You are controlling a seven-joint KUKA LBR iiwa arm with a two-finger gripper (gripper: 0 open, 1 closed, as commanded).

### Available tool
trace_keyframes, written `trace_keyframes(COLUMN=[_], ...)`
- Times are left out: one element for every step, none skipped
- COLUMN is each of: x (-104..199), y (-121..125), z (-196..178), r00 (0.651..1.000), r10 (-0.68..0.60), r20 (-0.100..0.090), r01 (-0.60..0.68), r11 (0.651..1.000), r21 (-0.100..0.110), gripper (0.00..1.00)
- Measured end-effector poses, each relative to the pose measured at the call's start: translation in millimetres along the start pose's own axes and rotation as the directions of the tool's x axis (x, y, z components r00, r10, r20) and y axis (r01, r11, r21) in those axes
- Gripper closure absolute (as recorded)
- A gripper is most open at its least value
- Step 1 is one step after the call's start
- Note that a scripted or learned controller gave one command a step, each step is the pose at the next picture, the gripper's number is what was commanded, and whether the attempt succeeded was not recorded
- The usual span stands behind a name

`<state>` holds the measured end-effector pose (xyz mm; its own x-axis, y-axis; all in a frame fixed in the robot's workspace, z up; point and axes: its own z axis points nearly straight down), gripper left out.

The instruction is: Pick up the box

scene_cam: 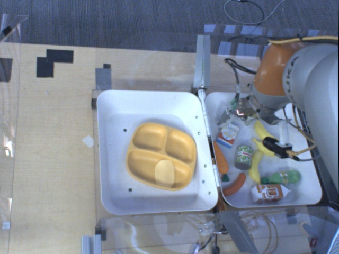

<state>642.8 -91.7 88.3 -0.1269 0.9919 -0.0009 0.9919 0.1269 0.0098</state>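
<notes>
Two bins (106,157), one box (228,134) I count, its long axis running upper-right to lower-left. Whether my hand (241,110) is apart or together I can't tell.

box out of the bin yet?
No. The box lies in the right bin, below the gripper.

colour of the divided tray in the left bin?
Yellow, with a paler oval piece in one compartment. The divided tray shows clearly in the camera view.

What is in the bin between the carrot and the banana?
In the camera view, a small green can stands between the carrot and the banana, in the right bin.
</notes>
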Motion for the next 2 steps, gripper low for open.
trace_keyframes(x=[1.0, 1.0], y=[3.1, 3.1], z=[-13.5, -13.4], r00=[1.0, 1.0], r10=[-0.003, -0.003], r20=[-0.001, -0.001], r01=[0.003, 0.003], r11=[1.0, 1.0], r21=[-0.009, -0.008], gripper=[1.0, 0.0])
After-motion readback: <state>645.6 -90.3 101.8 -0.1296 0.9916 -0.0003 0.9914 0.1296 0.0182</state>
